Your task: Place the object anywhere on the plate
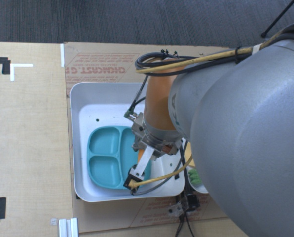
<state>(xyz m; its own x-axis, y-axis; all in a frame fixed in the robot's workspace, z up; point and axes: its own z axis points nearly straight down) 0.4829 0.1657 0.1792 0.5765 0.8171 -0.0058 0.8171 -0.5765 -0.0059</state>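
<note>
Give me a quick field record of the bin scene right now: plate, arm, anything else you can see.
bin: white, shallow, holds the plate
plate: teal, divided into compartments, flat in the bin's left part
arm: reaches in from the right, wrist end over the plate's right side
object: cannot tell; a green and yellow thing peeks out beside the arm, right of the plate, mostly hidden

teal divided plate (106, 157), flat, inside white bin (78, 142)
</note>
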